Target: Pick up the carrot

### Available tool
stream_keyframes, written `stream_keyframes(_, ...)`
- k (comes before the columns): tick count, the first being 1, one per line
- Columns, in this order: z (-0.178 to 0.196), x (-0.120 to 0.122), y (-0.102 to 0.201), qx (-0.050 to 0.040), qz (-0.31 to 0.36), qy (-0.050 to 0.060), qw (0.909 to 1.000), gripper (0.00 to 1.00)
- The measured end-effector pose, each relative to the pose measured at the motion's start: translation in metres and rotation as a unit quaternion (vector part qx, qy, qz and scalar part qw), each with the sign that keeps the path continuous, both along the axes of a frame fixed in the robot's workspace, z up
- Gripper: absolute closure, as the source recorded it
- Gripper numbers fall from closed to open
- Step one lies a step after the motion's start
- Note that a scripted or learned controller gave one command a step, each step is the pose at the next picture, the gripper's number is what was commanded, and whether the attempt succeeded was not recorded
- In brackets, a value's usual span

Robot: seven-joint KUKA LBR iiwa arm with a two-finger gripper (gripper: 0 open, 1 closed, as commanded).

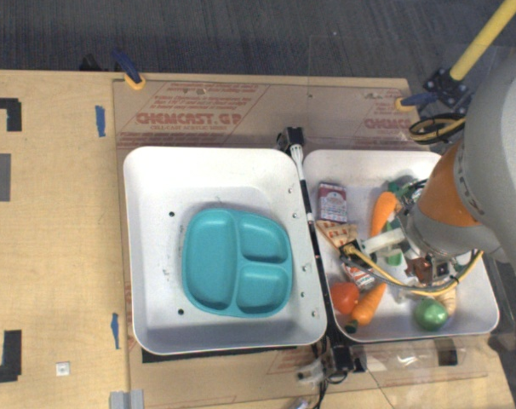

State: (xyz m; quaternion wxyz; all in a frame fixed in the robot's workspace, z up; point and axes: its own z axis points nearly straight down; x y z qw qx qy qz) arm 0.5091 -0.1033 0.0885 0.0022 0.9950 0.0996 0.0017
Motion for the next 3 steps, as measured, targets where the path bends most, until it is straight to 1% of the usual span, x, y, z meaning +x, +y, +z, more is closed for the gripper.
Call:
stream_keyframes(1,-0.001,0.087,-0.003,0.0009,0.015,-0.001,0.9999,0.00)
stream_keyframes(2,0.002,0.129,-0.001,0.0036,-0.002,0.015,0.9999,0.00)
stream_keyframes(3,0.072,0.112,-0.074,-0.0001,-0.002,-0.001,1.0000,0.00)
